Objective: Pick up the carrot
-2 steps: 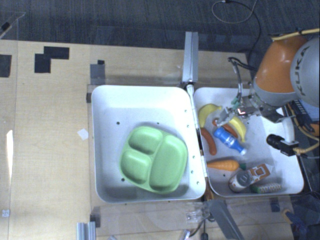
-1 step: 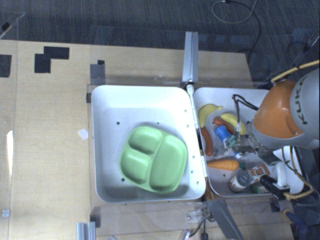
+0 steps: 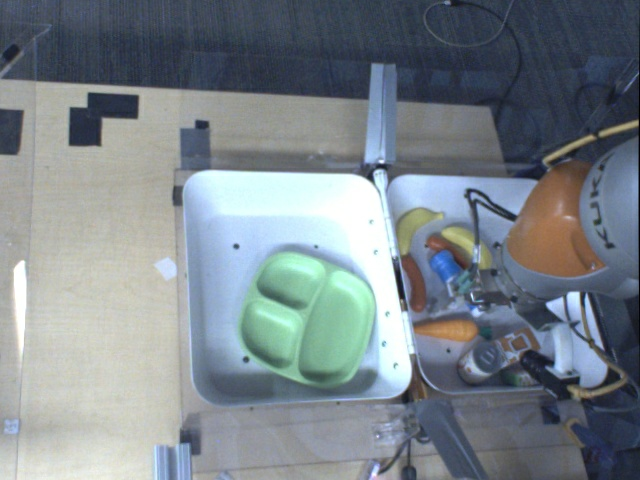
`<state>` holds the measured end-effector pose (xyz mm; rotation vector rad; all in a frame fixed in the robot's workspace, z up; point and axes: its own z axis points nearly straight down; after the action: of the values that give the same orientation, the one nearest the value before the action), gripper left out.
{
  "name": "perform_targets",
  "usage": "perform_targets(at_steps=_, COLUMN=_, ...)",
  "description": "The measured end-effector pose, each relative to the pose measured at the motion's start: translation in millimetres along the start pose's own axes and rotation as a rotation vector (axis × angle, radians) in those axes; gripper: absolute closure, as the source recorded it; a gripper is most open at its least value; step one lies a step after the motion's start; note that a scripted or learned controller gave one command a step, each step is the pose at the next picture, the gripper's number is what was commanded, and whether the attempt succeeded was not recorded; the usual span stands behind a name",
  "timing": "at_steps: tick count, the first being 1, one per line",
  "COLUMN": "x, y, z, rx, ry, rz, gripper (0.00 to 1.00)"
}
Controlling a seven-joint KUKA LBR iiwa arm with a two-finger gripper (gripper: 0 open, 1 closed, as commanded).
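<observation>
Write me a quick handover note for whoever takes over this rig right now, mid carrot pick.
Gripper: low in the right bin, just above the carrot; whether it is open or shut cannot be told from this view.
Carrot: lying flat on the right bin's floor, near the divider, beside a small can; a blue bottle and yellow banana lie farther back.
Left bin: holds a green divided tray.
Done: arm positioned over the carrot.
Left: grasp it and lift.

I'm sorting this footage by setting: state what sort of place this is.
Most likely a robotics lab's pick-and-place test bench, not a kitchen. Two white bins are fixed to a wooden bench, the right one heaped with a carrot and other toy food, and loose cable lies on the carpet.
</observation>
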<state>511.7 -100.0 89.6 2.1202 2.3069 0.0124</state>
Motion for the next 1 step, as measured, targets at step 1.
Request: perform_targets(at_steps=1, x=22.4, y=-20.7, z=-95.8, rx=0.007, ry=0.000, rz=0.193, gripper=0.00)
